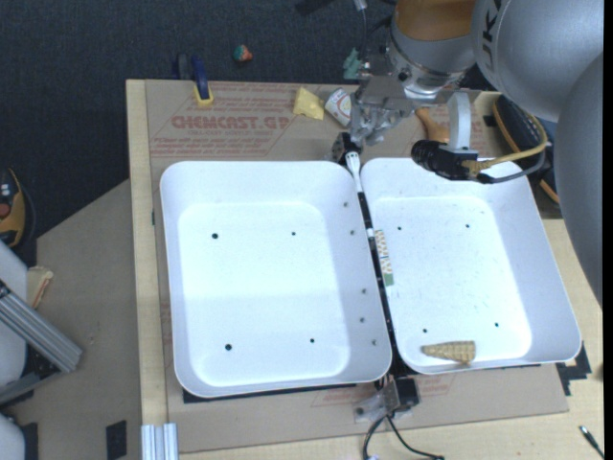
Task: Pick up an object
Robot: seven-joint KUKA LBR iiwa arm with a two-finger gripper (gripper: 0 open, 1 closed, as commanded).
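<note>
A tan, cone-like wedge [448,352] lies flat near the front wall of the right bin [536,257]. The left bin [177,257] sits beside it. My gripper [367,127] hangs under the orange-banded wrist, over the back edge of the bench where the two bins meet. It is far from the wedge, and nothing can be seen held in it.
Behind the bins, on the brown board, lie a yellow scrap [308,103] and a small white piece [337,106]. A blue and yellow clamp [198,77] sits at the board's back left. The arm's big grey body covers the top right.
</note>
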